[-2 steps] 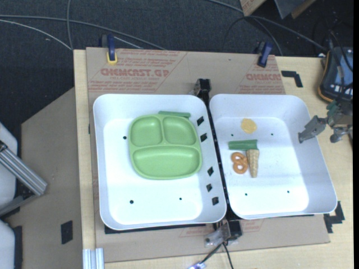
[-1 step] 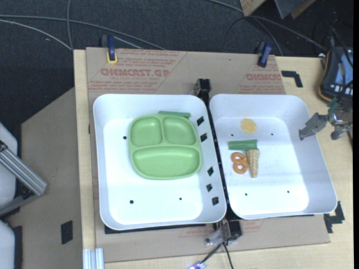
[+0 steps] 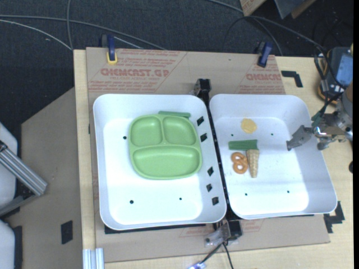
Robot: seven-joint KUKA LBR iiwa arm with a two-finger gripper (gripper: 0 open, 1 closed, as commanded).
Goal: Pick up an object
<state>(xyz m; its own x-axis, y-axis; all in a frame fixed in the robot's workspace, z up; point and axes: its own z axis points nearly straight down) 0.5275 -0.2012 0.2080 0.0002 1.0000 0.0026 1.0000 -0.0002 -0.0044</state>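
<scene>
Nothing lifted yet — the hand (image 3: 305, 137) hangs over the right bin's (image 3: 314, 178) right edge, grasping nothing.

Whether it is spread or pressed together, I cannot tell. Left of it lie a yellow disc (image 3: 249, 126), green stick (image 3: 243, 144), pretzel (image 3: 239, 162) and cone (image 3: 254, 161); the left bin (image 3: 112, 195) holds a green divided plate (image 3: 165, 147).

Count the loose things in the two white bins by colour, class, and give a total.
Green: 2, divided plate, small green bar
Yellow: 1, round piece
Orange: 1, pretzel
Tan: 1, cone
Total: 5
</scene>
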